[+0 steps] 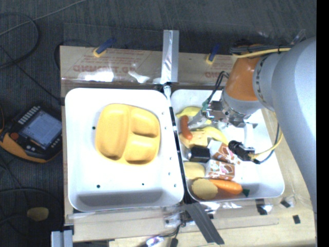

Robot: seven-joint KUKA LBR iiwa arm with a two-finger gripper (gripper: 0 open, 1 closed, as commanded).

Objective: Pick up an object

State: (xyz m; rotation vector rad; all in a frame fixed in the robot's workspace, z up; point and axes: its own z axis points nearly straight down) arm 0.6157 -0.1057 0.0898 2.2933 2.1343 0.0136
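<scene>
The right bin holds several toy foods. A yellow banana lies near its middle, with an orange-red sausage to its left by the bin's wall. Below them are a black block, a brown printed packet, an orange carrot and two tan rounded pieces. My gripper reaches down from the orange-banded wrist into the bin's upper left part. It sits just above the banana and right of the sausage. I see nothing held in it.
The left bin holds a yellow divided plate. A metal divider stands between the bins at the back. Cables and a black connector hang over the right bin. A handheld pendant lies on the floor at left.
</scene>
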